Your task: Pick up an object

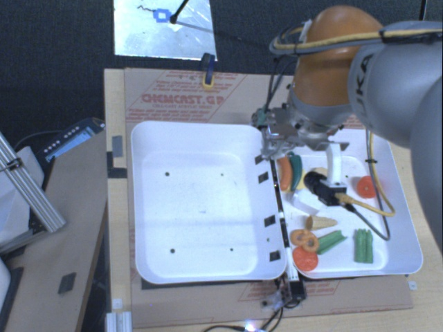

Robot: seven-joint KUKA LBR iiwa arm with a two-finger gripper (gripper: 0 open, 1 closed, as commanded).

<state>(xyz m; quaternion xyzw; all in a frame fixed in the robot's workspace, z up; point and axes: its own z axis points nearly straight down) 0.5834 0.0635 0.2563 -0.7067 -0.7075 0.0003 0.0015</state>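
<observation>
My gripper (275, 151) hangs low over the far left corner of the right bin (405, 251), just above an orange carrot-like piece (285, 176) and a green pepper (296, 167) that lie side by side. Nothing shows between the gripper and these pieces. More toy food is spread through the right bin: a red tomato (365, 186) at the right, a tan cone (320, 222), an orange ring (303, 238), a red round piece (305, 258), a green pod (331, 241) and a green bundle (363, 246).
The left bin (201, 206) lies beside the right one, with a row of black clips (270, 220) along the shared rim. Both bins rest on a cardboard sheet (180, 99). The grey arm covers the far right part of the right bin.
</observation>
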